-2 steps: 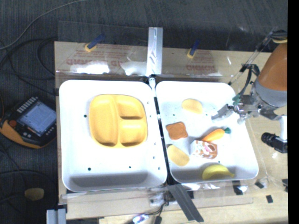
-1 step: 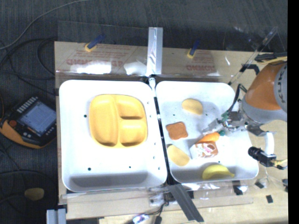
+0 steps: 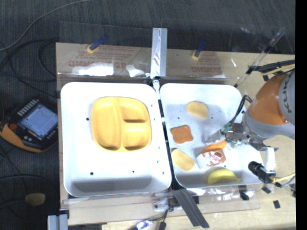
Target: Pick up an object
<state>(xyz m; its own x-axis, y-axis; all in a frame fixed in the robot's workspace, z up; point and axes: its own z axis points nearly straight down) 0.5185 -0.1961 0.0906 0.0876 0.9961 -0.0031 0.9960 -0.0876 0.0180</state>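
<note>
The right bin [image 3: 230, 92] holds several small things. A pale yellow bun-like piece [image 3: 197, 109] lies at the back, with an orange-brown square [image 3: 182, 134] in front of it. Another pale yellow piece [image 3: 183, 159] rests near the left wall. A white and red packet [image 3: 211, 158] with an orange piece [image 3: 214, 147] on its top edge lies near the front. A yellow banana-like shape [image 3: 223, 177] sits by the front wall. My gripper [image 3: 221, 137] reaches in low from the right, just above the orange piece and the packet.
In the left bin [image 3: 72, 166] sits a yellow divided tray [image 3: 121, 123]. A ridge [image 3: 163, 128] separates the two bins. The arm's orange band [image 3: 268, 107] hangs over the right bin's right wall. A handheld device [image 3: 29, 124] lies off the bench to the left.
</note>
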